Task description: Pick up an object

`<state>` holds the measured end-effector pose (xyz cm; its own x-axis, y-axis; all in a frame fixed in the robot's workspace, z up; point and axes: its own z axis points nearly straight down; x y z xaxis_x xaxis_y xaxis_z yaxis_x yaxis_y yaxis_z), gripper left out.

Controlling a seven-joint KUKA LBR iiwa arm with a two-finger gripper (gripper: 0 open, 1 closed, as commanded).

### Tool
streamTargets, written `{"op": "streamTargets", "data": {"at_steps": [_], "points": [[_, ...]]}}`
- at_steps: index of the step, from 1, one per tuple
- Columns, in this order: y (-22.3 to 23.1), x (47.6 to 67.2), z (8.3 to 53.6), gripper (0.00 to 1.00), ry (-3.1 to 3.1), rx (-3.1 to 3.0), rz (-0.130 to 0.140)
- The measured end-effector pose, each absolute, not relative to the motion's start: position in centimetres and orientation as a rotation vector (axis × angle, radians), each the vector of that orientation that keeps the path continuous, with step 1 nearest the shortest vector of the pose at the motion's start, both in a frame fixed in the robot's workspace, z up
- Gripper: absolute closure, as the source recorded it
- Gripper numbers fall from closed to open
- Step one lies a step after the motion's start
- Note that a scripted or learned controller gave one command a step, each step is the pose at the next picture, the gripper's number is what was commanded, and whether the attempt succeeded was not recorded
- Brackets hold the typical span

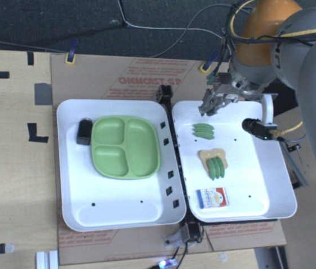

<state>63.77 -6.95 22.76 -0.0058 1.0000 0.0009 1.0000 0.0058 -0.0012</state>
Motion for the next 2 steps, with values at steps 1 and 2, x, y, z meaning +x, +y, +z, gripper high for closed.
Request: {"op": "streamTargets", "data": {"at_steps": [1, 2], "points": [[-1.7, 63.8, 21.6, 1.0, -2.226, -2.213, 0.002], [2.9, 64.4, 21.4, 1.0, -2.226, -2.215, 0.002]]}}
